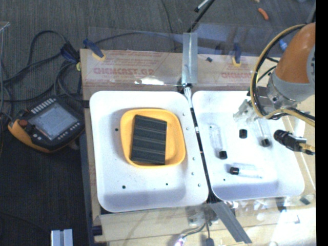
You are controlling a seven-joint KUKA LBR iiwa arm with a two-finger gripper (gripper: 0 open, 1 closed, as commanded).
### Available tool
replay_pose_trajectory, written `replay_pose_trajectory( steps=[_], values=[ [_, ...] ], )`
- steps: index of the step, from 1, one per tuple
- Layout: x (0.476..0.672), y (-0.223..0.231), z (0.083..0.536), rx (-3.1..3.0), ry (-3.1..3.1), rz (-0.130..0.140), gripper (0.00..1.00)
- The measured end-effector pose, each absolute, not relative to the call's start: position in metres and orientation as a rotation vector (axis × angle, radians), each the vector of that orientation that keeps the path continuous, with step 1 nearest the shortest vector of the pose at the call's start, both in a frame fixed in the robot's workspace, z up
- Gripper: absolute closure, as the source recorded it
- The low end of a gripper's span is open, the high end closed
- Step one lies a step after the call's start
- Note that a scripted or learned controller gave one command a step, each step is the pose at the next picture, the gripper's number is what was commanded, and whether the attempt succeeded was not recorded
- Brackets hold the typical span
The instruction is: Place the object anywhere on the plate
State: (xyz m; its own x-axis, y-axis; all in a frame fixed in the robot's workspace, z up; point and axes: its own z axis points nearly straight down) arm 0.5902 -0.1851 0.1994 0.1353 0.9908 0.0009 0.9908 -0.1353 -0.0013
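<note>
A yellow plate (152, 137) lies in the left white bin (107, 183). A dark ribbed rectangular block (149, 139) rests flat on the plate, near its middle. My gripper (254, 116) hangs over the upper right part of the right bin (266, 186), below the grey wrist and the orange band (300, 53). It is well away from the plate and the block. Nothing shows in its grasp.
Clear tubes with black caps lie in the right bin (215, 137), (245, 171), with a small loose black cap (242, 134). A teach pendant (48, 123) sits left of the bench, with cables around it. A metal divider (188, 60) runs between the bins at the back.
</note>
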Motion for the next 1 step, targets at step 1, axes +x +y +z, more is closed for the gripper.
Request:
replay_pose_trajectory(
  steps=[1],
  values=[
    [0.5902, -0.1852, 0.1994, -2.366, -2.065, 0.000, 0.00]
  ],
)
